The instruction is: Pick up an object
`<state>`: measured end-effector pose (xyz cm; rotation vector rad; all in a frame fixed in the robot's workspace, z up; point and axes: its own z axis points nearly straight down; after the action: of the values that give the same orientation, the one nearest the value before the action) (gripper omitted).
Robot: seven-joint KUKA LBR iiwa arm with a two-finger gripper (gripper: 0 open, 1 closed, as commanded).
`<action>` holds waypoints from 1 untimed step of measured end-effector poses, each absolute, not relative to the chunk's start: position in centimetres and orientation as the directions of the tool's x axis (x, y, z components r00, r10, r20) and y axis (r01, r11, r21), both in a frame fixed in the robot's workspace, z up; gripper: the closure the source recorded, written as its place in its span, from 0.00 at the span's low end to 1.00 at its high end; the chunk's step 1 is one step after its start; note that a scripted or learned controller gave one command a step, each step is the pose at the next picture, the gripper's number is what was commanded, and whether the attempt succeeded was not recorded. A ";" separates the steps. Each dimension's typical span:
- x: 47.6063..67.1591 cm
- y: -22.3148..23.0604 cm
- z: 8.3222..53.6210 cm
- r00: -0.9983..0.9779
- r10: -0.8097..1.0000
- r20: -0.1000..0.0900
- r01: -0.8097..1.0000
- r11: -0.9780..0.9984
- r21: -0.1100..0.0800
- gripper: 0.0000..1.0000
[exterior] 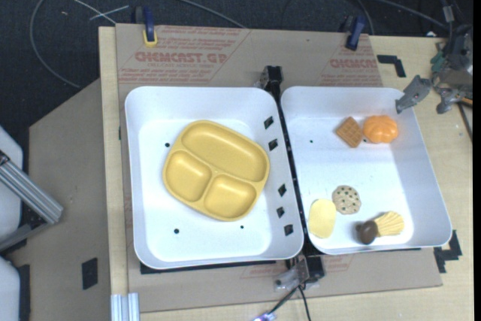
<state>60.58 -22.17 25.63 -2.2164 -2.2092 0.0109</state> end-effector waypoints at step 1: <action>60.8 -22.1 26.4 -0.001 1.000 0.000 1.000 0.001 0.000 0.00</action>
<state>60.83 -22.08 26.45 -2.2206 -2.2220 -0.0002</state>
